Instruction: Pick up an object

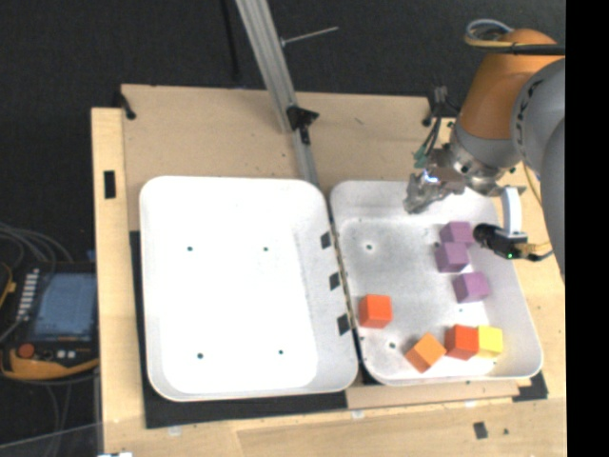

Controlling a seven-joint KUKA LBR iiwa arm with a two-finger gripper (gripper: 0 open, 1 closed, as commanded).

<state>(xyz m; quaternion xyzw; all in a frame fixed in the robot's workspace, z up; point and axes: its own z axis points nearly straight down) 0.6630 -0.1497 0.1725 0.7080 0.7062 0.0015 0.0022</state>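
Pincer point(422, 193) poised at the right bin's point(381, 203) far edge, apparently empty; open or closed impossible to tell. Nearest targets: purple blocks point(454, 246) by the bin's right side. Best to descend straight over one, well centred, before closing.

No legible txt, labels, brands or nos. anywhere; the small screen point(65, 307) at left is too blurry.

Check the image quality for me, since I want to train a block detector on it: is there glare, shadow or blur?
Camera view: the left bin is washed out to near-featureless white; the right bin looks greyer and speckled; the blocks, such as the orange cube, have soft edges and little shadow; the gripper is smeared and indistinct.
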